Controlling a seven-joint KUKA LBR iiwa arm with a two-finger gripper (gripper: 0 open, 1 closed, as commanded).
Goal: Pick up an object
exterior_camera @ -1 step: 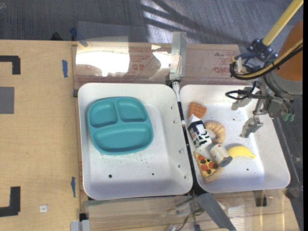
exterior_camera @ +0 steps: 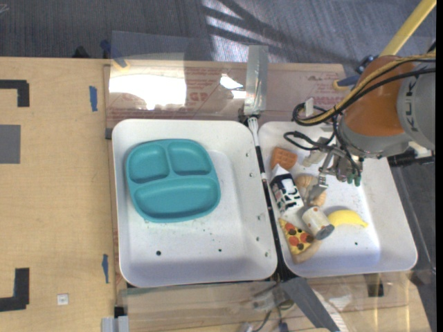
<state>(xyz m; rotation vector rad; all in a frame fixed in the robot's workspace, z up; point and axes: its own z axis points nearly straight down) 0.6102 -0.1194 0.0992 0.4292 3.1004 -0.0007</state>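
We see the claw (exterior_camera: 325, 178) hanging in the right bin (exterior_camera: 391, 244), right of centre; we cannot tell its state. Just below it sit a yellow banana (exterior_camera: 348, 218), a pizza slice (exterior_camera: 297, 239) and a black-and-white can (exterior_camera: 285, 191). The left bin (exterior_camera: 239, 251) holds a teal tray (exterior_camera: 173, 178).

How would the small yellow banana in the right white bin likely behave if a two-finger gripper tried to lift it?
The small yellow banana looks smooth and curved, so it may slip or pivot between fingers. It seems small and probably light. Lying flat on the right white bin, it would likelier slide than tip when pushed.
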